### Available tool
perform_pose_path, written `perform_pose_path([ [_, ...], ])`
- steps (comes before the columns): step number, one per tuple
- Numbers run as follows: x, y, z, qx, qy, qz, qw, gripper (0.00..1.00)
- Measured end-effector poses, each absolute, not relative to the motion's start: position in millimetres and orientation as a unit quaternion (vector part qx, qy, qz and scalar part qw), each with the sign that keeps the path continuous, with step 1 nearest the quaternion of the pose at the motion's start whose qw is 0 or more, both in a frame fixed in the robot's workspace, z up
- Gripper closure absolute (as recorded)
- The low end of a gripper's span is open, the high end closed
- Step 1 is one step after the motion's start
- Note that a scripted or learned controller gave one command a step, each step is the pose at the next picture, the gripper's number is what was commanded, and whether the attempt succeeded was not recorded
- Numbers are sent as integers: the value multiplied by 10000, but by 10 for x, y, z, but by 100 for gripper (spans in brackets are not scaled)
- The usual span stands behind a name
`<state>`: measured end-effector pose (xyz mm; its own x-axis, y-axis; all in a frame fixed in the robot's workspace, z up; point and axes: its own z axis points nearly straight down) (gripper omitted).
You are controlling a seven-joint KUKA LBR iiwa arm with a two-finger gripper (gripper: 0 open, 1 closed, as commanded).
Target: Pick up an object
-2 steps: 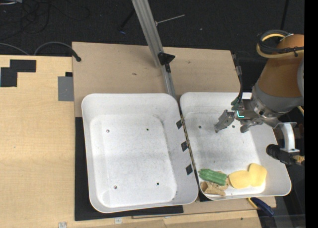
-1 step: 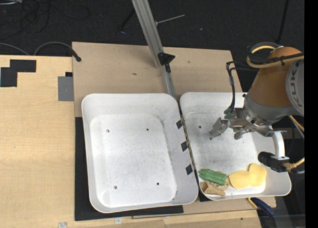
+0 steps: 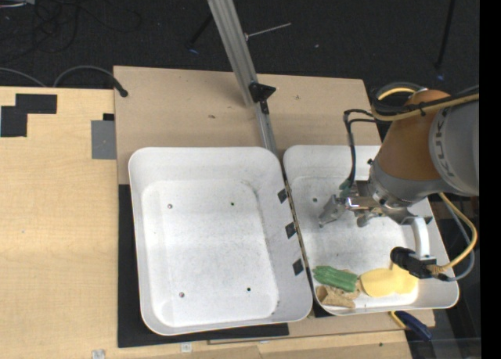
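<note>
In the right bin (image 3: 313, 163) three objects lie along the near edge: a green piece (image 3: 337, 278), a small tan piece (image 3: 339, 296) just below it, and a yellow piece (image 3: 387, 282) to their right. My gripper (image 3: 335, 210) hangs over the middle of that bin, above and apart from the objects. Its fingers (image 3: 326, 214) are spread open with nothing between them. The arm's grey and orange wrist (image 3: 411, 154) reaches in from the right.
The left bin (image 3: 156, 163) sits beside the right one, with black clips (image 3: 290, 229) along the shared wall. A slanted metal rail (image 3: 235, 44) rises behind the bins. Cables (image 3: 462, 252) hang at the right bin's right edge.
</note>
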<state>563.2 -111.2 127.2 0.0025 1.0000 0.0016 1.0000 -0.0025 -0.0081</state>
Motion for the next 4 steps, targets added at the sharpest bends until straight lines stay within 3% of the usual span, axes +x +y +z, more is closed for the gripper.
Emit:
perform_pose_path([
  [1, 5640, -1107, 924, -7082, -7060, 3, 4, 0],
  [2, 5634, -1119, 1023, -7106, -7036, 2, 13, 100],
  [4, 5580, -1191, 1999, -7090, -7052, -6, -10, 100],
])
